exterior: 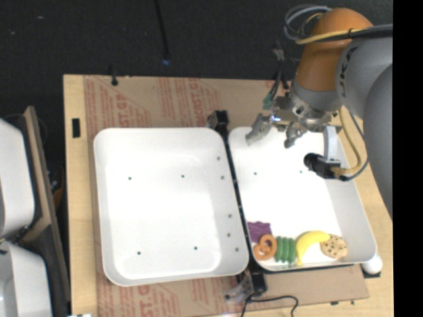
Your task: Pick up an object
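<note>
My gripper (pixel 273 135) hangs over the far end of the right bin (pixel 297 190), its two fingers spread apart with nothing between them. Along the bin's near edge lies a row of small toys: a purple piece (pixel 258 229), an orange ring (pixel 266 247), a green ridged piece (pixel 286 249), a yellow banana (pixel 310 240) and a cookie (pixel 334 246). The gripper is well away from them, toward the back of the bin.
The left bin (pixel 165 203) lies beside the right one, the two meeting at a shared rim. Both rest on a cardboard sheet (pixel 152 101). A black cable fitting (pixel 317 164) hangs from the arm over the right bin.
</note>
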